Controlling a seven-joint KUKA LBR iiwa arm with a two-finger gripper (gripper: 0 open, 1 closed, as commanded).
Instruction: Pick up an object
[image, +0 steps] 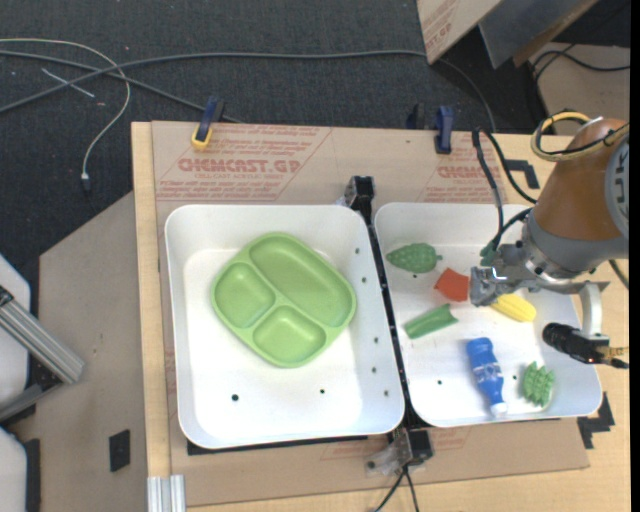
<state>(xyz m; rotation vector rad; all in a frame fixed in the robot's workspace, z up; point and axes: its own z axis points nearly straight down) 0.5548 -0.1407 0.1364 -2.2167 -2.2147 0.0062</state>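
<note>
In the right bin (560, 410) lie several small things: a green leafy piece (413, 258), a red block (452, 285), a yellow piece (515, 307), a long green piece (430, 321), a blue bottle (485, 372) and a green knobbly piece (538, 384). My gripper (487, 286) hangs over the bin's middle. It sits between the red block on its left and the yellow piece at its lower right, close to both. Nothing is seen held in it.
The left bin (200, 380) holds a green divided plate (284, 298). A dark divider (385, 320) runs between the two bins. Clamps and cables lie along the back of the bench.
</note>
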